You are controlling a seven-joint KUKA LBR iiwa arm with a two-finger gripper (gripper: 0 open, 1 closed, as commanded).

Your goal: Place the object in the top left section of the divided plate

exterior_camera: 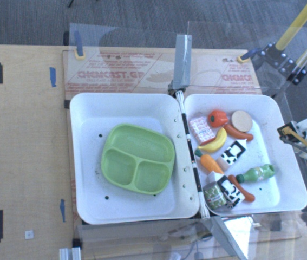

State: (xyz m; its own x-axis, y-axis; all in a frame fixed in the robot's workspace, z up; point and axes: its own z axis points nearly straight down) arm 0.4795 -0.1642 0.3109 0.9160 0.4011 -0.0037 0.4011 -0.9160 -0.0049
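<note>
A light green divided plate [137, 158] lies in the left white bin [88, 118], turned slightly, with one long section along its far side and two smaller ones nearer the front. The right white bin [283, 199] holds several toy foods in a loose pile: a red tomato [217, 118], a round tan disc [242, 121], a pink-and-white packet [200, 129], a yellow banana [214, 141], an orange carrot [211, 163], a green bottle [257, 173], a small can [214, 195] and two black-and-white patterned blocks [232, 152].
A grey post [183, 61] stands at the back where the bins meet, in front of a cardboard sheet [115, 72]. A yellow rod with a clamp [283, 53] crosses the top right. A white and yellow fitting [300, 137] sits beside the right bin's right rim.
</note>
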